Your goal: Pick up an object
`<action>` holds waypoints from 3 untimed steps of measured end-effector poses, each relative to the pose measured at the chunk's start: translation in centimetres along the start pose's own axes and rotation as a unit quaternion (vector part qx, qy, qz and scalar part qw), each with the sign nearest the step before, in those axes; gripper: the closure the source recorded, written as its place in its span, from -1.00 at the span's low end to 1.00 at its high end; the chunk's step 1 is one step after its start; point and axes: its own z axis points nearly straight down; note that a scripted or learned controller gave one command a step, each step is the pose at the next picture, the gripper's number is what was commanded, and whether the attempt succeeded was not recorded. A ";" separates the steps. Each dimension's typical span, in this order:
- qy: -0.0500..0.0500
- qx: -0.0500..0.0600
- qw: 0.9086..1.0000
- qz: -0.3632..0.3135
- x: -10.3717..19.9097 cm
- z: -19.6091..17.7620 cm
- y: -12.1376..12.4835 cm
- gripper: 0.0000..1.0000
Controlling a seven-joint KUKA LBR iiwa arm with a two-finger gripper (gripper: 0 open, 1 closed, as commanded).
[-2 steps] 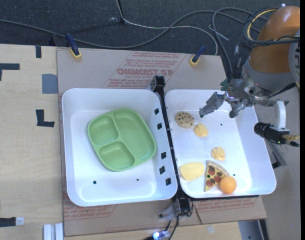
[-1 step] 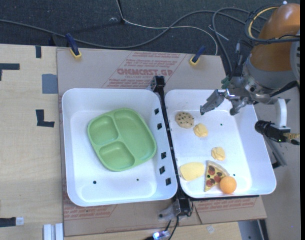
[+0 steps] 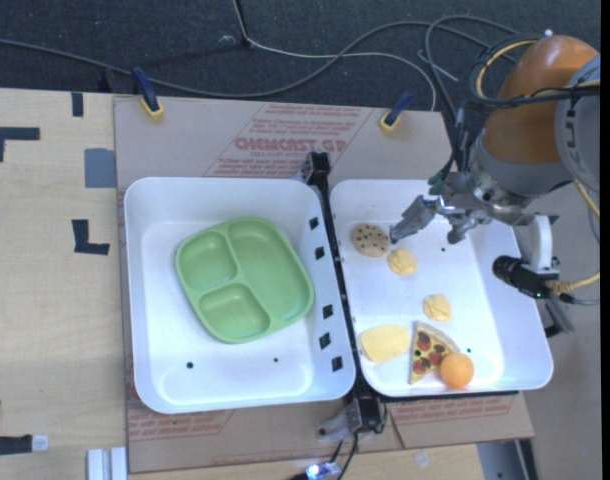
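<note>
Brown speckled cookie [image 3: 368, 239] flat in right bin [image 3: 505, 298] | gripper [image 3: 430, 226] fingers spread, holding nothing

A single fixed camera looks down from above the bench at a slant, far enough back to take in both white bins, the left bin [image 3: 145, 268] and the right bin [image 3: 495, 298]. The gripper [image 3: 430, 223] sits right of centre, the arm [image 3: 530, 118] entering from the right.

arm [image 3: 530, 158]: grey body; orange dome-shaped band; yellow and black cables looping; hand [image 3: 432, 225]: dark metal fingers
</note>
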 end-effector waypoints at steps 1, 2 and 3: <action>0.000 0.001 1.000 0.000 -0.8 6.1 0.0 -1.00; 0.000 0.000 1.000 0.000 -0.7 10.5 -0.3 -1.00; 0.001 -0.001 1.000 -0.001 -0.7 9.2 -0.2 1.00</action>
